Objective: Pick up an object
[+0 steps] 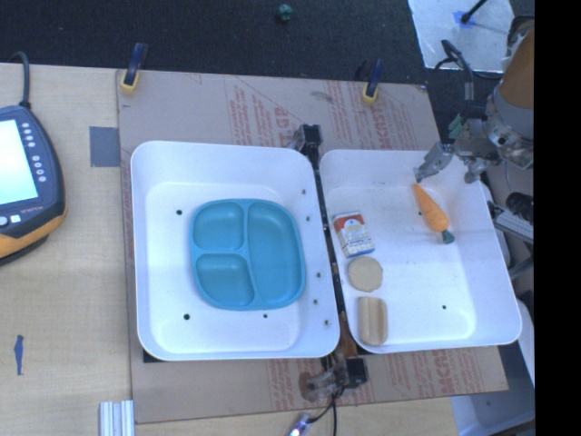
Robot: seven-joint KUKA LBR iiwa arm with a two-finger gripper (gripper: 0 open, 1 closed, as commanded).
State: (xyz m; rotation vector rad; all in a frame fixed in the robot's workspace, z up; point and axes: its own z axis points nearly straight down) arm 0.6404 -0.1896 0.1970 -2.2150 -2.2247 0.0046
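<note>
Two shallow white bins sit side by side on a brown cardboard sheet [272, 107] laid over the wooden desk [64, 334]. The left bin [150, 243] holds a blue divided plate [247, 254] with three compartments, lying flat near its middle. The right bin [481, 307] holds four small things: an orange carrot [431, 211] lying at a slant in the far half, its dark tip pointing toward the near right; a small red and white packet [352, 234] close to the bin's left wall; a round tan biscuit [366, 273] just nearer than the packet; and a tan oblong block [372, 321] by the near left corner. The arm comes in from the right, and its pincer [451, 160] hangs over the far right part of the right bin, just beyond the carrot's far end. Its metal fingers [434, 163] are spread apart with nothing between them; whether a tip touches the carrot cannot be told. A handheld control pad [23, 180] with a lit screen lies at the desk's left edge. Two clamps, a yellow and blue one [132, 69] and another [371, 80], grip the cardboard's far edge.
</note>
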